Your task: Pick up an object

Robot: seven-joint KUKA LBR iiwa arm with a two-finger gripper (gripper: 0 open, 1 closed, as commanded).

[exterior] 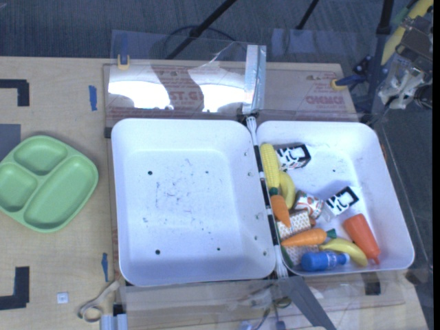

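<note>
Camera view, wooden bench (pixel 55 267), green plate (pixel 47 182), gripper (pixel 402 81) state unclear, dark floor (pixel 82 9)

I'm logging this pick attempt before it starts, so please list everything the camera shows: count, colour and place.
White bins: 2, side by side on the bench; left bin, right bin.
Corn cob: 1, yellow, right bin against the dividing wall.
Carrots: 2, orange; one below the corn, one lying across near the front.
Orange cone-shaped piece: 1, right bin's front right.
Bananas: 2, yellow; one beside the corn, one at the front.
Blue bottle: 1, front edge.
Black-and-white items: 2; one near the back, one mid-bin.
Green divided plate: 1, bench's left side.
Tool: 1, off the bins at the upper right.
</note>
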